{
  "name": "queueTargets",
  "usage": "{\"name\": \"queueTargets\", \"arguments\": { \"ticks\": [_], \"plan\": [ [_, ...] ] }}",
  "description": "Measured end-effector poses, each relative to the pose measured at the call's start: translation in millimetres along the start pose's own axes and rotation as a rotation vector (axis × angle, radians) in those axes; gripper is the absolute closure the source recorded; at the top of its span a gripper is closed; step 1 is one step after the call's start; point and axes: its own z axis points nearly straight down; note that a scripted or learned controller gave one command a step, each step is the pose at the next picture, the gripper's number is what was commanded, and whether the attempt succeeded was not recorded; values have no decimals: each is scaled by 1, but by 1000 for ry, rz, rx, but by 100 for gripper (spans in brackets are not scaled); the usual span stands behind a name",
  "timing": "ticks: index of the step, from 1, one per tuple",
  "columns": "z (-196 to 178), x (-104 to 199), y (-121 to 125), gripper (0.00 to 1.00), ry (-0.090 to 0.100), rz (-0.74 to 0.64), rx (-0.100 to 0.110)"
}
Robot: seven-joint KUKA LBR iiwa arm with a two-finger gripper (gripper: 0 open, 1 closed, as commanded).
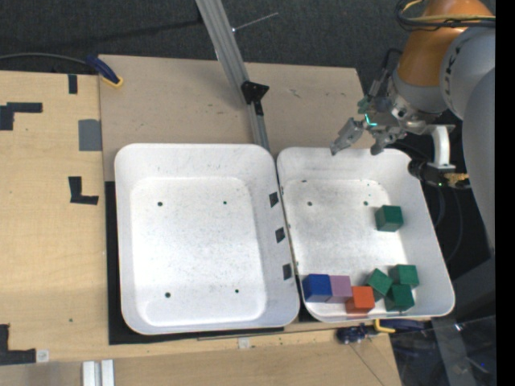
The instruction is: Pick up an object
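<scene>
Plywood bench (193, 95) on dark floor, two white bins side by side. Gripper (356, 141) over right bin's (338, 215) far rim, fingers spread, grasping nothing. Green block (389, 217) near its right wall; six blocks (360, 288) clustered along near edge.

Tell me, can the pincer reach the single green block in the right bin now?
Probably yes. The pincer hangs open above the right bin's far rim, and the green block lies apart from the other blocks with nothing covering it.
</scene>
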Motion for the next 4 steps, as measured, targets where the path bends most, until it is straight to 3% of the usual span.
{"name": "queueTargets", "arguments": {
  "ticks": [2,3,4],
  "plan": [
    [108,6,-9,0,1,0,5],
    [94,7,-7,100,0,-2,0],
    [31,3,-4,100,0,1,-8]
  ]
}}
